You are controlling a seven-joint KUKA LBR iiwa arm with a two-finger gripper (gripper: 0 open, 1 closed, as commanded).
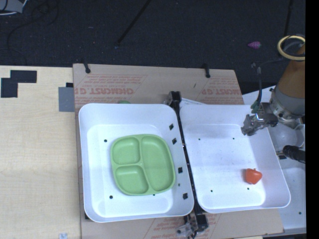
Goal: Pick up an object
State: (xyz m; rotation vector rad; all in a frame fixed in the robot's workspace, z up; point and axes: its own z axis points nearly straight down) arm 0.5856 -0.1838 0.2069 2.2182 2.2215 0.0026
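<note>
Brown cardboard sheet (pixel 149 86) under both bins carried red mirrored print; we could not read it with confidence. Left bin (pixel 94 118) held a green three-compartment plate (pixel 143 164). Right bin (pixel 219 116) held a small red-orange object (pixel 252 176), pepper-like, near its right wall. The gripper (pixel 250 124) sat over the right bin's upper right edge, well apart from that object; whether it was open we could not tell. The arm (pixel 291 83) was cut off at right.
</note>
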